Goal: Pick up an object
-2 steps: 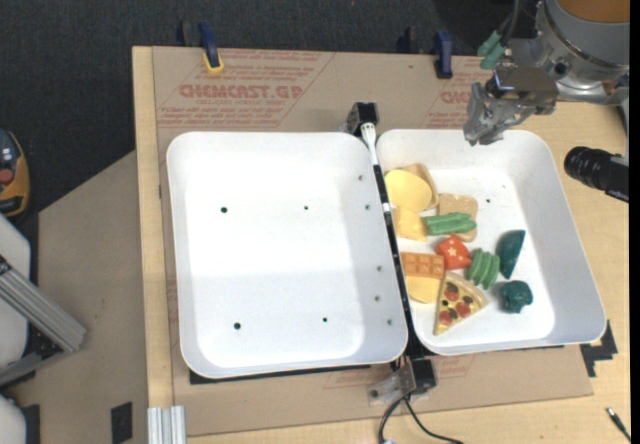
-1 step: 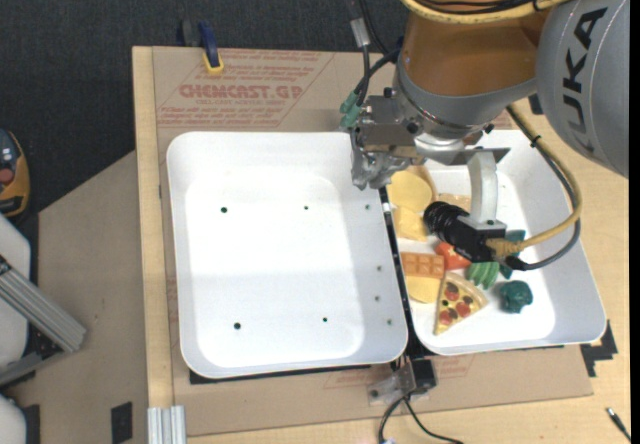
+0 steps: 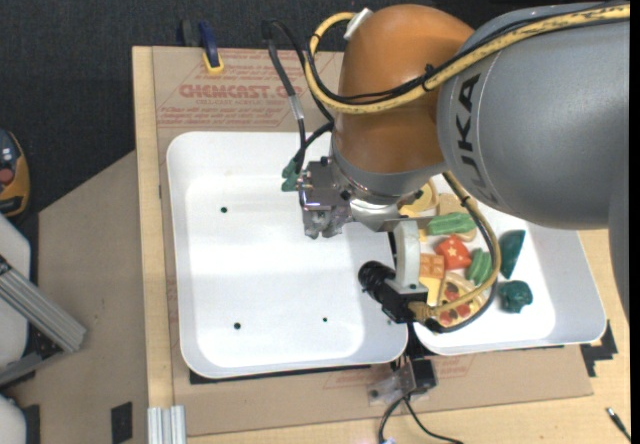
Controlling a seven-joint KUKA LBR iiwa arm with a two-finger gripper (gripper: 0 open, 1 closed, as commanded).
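Gripper (image 3: 322, 204) of grey metal hanging from the big grey arm (image 3: 540, 112) below its orange band (image 3: 395, 62), over the far right part of the left shallow white bin (image 3: 200, 262), close to the side that meets the right shallow white bin (image 3: 560, 327). Open or closed: cannot tell, since the wrist hides much of it from above. Not touching any loose thing that can be seen.

Left bin: bare white floor under and around the gripper, marked with three small dark dots (image 3: 237, 325).

Right bin: partly hidden beneath the arm, with a cluster of small coloured pieces in its left part, to the right of the gripper and a little nearer.
- dark green rounded lump (image 3: 516, 297), at the near right of the cluster
- dark green long piece (image 3: 511, 250), just beyond the lump
- red rounded piece (image 3: 455, 252), in the middle of the cluster
- bright green piece (image 3: 450, 224), just beyond the red one
- yellow-orange wedge (image 3: 436, 270), beside the red one on its near left

All of these well apart from the gripper.

Both bins side by side on a brown cardboard sheet with red print (image 3: 235, 87) covering the surface. Small blue and yellow clamp (image 3: 210, 47) at the far edge of that sheet, left of the arm.
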